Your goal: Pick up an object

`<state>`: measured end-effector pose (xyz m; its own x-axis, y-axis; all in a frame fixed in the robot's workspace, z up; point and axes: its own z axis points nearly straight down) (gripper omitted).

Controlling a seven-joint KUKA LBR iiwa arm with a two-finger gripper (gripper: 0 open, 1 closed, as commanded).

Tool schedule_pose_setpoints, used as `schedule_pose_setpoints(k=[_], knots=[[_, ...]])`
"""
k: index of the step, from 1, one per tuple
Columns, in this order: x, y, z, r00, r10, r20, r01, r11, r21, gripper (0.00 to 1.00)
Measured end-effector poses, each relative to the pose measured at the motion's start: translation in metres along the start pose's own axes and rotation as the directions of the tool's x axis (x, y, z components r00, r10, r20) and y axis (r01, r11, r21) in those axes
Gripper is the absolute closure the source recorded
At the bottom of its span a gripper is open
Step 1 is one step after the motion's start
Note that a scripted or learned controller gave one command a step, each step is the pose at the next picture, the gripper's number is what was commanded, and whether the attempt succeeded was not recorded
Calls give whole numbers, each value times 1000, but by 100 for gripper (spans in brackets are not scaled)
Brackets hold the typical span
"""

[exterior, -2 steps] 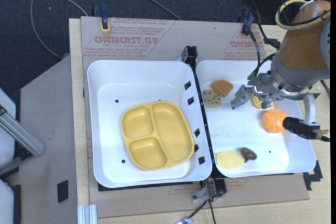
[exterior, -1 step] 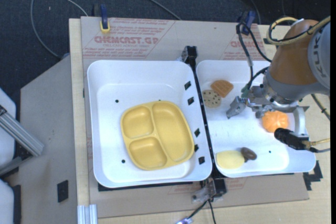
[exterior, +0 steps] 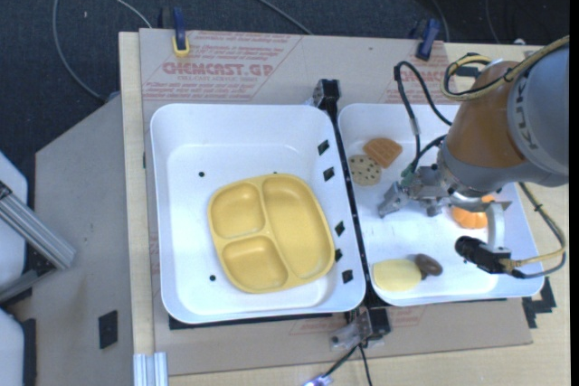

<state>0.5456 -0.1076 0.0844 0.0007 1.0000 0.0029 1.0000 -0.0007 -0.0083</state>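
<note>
In the right bin [exterior: 520, 280], just beside the gripper [exterior: 418, 197] on its far side from the arm's elbow, lie the nearest candidates: a round speckled cookie [exterior: 364, 168] and an orange waffle-like piece [exterior: 384, 150] touching it; nearer me sit a pale yellow slab [exterior: 396, 275] and a small brown lump [exterior: 427, 265], and an orange piece [exterior: 469, 217] peeks out under the wrist; nothing appears lifted, so I judge the pick not yet made; whether the gripper is spread or pressed together I cannot tell; beyond, the left bin [exterior: 176, 194] holds a yellow divided tray [exterior: 270, 231].
</note>
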Motion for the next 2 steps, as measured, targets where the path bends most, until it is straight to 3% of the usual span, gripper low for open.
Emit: schedule_pose_setpoints(k=[1, 2], knots=[[0, 2, -15, 1000, 0, 1, 0, 1000, -8, 100], [8, -3, -68, 1000, -2, 3, 2, 1000, -13, 100]])
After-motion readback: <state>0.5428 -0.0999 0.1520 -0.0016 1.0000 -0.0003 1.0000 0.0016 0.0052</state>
